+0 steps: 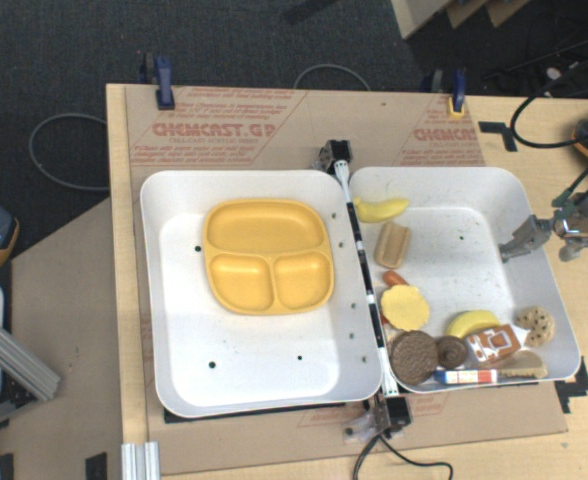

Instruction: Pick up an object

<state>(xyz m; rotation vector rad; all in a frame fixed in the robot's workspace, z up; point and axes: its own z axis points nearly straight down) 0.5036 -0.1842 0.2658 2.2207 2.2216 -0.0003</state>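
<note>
Tabletop (124, 268) of tan board carries two shallow white bins side by side. In the left white bin (174, 368), a yellow plastic plate with three compartments (269, 254) lies toward twelve o'clock of the bin's middle.

The right white bin (474, 258) holds the small things, mostly along its nine o'clock and six o'clock sides. A yellow toy banana (381, 209) lies near the bin's eleven o'clock corner, with a tan cylinder-shaped piece (392, 244) just at its six o'clock. Below that sit a small orange-red piece (395, 279) and a flat yellow disc (406, 308). A dark brown round cookie (412, 356) rests at the six o'clock edge, beside a smaller brown lump (451, 351), a yellow lemon-shaped piece (473, 322), an orange-and-white packet (493, 344), and a pale chocolate-chip cookie (537, 323). A white marker-like stick (471, 376) lies along the bottom wall.

The grey gripper (534, 236) hangs at the bin's three o'clock rim, apart from all these things; I cannot tell its state.
</note>
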